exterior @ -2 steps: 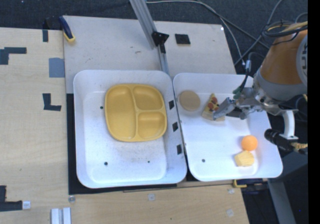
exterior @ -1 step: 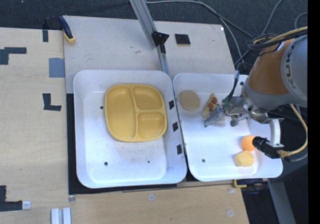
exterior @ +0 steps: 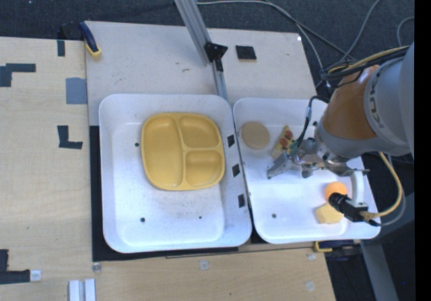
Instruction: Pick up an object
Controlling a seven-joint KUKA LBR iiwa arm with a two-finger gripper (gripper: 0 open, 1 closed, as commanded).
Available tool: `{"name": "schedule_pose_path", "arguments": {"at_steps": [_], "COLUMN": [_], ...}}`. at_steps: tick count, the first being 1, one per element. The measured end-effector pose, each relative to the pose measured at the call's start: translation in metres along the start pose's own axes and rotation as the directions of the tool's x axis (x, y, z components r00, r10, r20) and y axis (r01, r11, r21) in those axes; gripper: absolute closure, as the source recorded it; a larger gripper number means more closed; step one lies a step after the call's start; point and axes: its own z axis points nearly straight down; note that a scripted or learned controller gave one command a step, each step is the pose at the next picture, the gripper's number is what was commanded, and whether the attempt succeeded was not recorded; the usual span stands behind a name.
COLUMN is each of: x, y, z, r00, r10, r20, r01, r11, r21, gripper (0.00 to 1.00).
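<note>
My gripper (exterior: 288, 160) hangs low over the middle of the right bin (exterior: 289, 225), below the arm's orange band. A small red and yellow item (exterior: 287, 138) lies just beyond it, touching or nearly touching its upper side. A flat tan disc (exterior: 255, 135) rests at the bin's far left. An orange ball (exterior: 336, 191) and a pale yellow chunk (exterior: 328, 214) sit at the bin's near right, partly behind a black cable. I see nothing held.
A yellow divided plate (exterior: 182, 150) lies in the left bin (exterior: 121, 178). A slanted metal rail (exterior: 192, 10) crosses the bench behind the bins. Cables loop around the arm on the right.
</note>
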Motion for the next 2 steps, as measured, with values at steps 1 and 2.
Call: {"name": "schedule_pose_path", "arguments": {"at_steps": [1, 2], "x": [0.0, 0.0], "y": [0.001, 0.002], "z": [0.018, 0.006], "r00": [1.0, 1.0], "r10": [0.0, 0.0], "r20": [0.002, 0.001], "r01": [0.0, 0.0], "r11": [1.0, 1.0], "r21": [-0.006, -0.011], "gripper": [0.0, 1.0]}}
